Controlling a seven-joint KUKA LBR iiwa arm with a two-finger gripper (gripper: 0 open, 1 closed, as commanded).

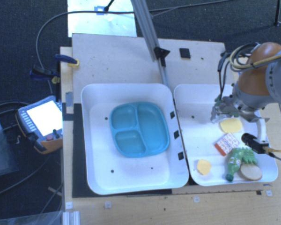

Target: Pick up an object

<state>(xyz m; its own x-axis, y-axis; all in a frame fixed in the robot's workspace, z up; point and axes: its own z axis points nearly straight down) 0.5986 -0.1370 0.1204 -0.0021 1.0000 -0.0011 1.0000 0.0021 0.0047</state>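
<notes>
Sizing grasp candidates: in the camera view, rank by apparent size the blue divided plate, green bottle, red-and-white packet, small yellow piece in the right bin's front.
Largest to smallest, as seen:
1. blue divided plate, by far
2. green bottle
3. red-and-white packet
4. small yellow piece
The packet and yellow piece look close; treat that order as unsure.

Right bin's (187, 125) left half lies open; items (236, 156) crowd its right corner.

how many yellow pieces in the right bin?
2. One yellow piece lies just below the pincer; a smaller one sits near the bin's front-left corner. The arm may hide others.
</notes>
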